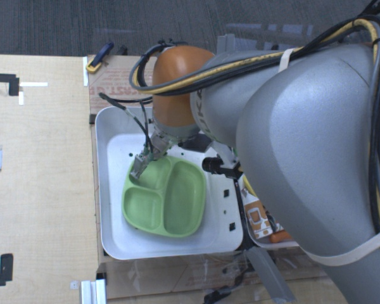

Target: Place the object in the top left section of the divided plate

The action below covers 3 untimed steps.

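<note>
So if you look at the middle of the frame, you've got the green plate (pixel 166 199) sitting in the white bin (pixel 107 189), a bit toward the lower part of it. The plate has three sections: two smaller ones stacked on its left side and one long one on the right. All three look bare green from this angle.

The gripper (pixel 139 168) is right at the plate's upper left edge, hanging over or touching the rim of the upper left section. It's angled down and to the left from the wrist. Honestly you can't tell how far apart the jaws are, the tip is just a small grey blur, and you can't make out anything held in it either. No clear sign of the object anywhere on the plate or on the bare bin floor around it, so where it is I can't say.

The arm (pixel 304 119) takes up most of the right half of the frame, big grey body with the orange band (pixel 174 81) up near the centre top, and yellow and black cables (pixel 253 59) running along it.

There's orange-printed packaging (pixel 258 220) peeking out under the arm at the lower right, beside the bin. Left of the bin you've got the tan bench (pixel 38 170)
</note>
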Available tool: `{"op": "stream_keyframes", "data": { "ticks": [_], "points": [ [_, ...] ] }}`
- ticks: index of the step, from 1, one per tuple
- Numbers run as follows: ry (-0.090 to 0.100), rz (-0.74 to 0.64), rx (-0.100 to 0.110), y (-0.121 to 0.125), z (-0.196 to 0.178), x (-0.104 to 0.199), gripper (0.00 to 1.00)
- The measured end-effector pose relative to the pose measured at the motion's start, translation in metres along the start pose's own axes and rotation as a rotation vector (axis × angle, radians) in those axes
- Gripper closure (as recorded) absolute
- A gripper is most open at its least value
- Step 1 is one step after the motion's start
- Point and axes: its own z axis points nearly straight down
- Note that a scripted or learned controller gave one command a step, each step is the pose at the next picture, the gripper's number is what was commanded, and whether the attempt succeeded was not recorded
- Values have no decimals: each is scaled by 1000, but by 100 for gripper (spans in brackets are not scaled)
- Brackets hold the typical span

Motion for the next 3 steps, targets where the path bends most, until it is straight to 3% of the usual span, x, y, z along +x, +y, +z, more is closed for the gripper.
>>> {"op": "stream_keyframes", "data": {
  "ticks": [1,2,3],
  "points": [
    [5,301,12,15,2,-22,0],
    [-2,253,-1,-4,0,24,0],
    [-4,432,-5,-47,-1,78,0]
  ]
}}
